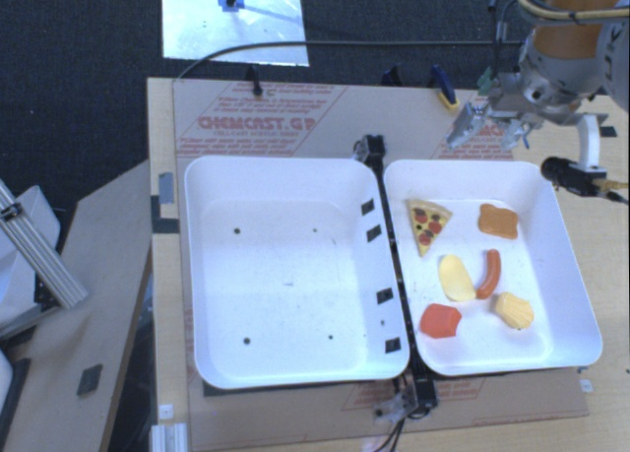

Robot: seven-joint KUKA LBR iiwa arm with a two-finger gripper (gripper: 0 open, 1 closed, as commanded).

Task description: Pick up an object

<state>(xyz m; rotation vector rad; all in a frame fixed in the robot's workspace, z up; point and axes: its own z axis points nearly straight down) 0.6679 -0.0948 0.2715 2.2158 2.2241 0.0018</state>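
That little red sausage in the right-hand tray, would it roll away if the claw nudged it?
Possibly. The sausage looks rounded, so a sideways push might roll it, though its slight curve should stop it soon. The yellow piece right beside it would likely block it that way. It looks like smooth plastic, maybe slippery.

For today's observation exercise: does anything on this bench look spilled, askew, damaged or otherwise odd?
Nothing stands out. The toy foods, pizza slice, toast, sausage and the rest, lie apart and inside the right bin. The claw hangs above that bin's far rim, touching nothing.
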